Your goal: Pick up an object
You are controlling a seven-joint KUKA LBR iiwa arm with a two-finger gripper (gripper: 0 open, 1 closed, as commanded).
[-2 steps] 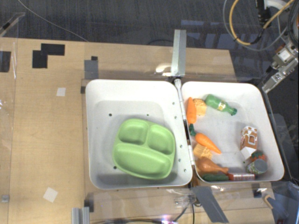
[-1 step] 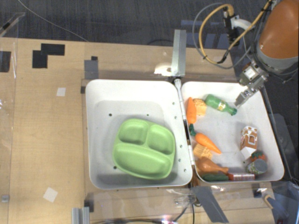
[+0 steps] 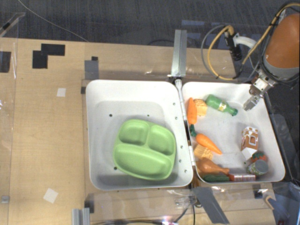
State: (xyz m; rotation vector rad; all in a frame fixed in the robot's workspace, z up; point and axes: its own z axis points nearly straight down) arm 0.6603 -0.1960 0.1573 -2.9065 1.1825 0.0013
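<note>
My gripper [image 3: 251, 102] hangs over the far right corner of the right bin [image 3: 276, 139], with nothing seen between its fingers. A green bottle [image 3: 220, 104] lies just to its left. Along the bin's left side are an orange carrot [image 3: 191, 110], a corn piece [image 3: 200, 108] and a second carrot [image 3: 207, 143]. A brown-and-white box [image 3: 249, 138] sits at the right, with a small dark can [image 3: 259, 166] below it. At the near edge lie a brown drumstick-like piece [image 3: 211, 167] and a red-and-green stick [image 3: 234, 177].
The left bin [image 3: 101, 107] holds a green divided plate [image 3: 144, 149] at its near centre. A metal divider post [image 3: 179, 55] stands between the bins at the back. Cables [image 3: 220, 46] loop behind the right bin.
</note>
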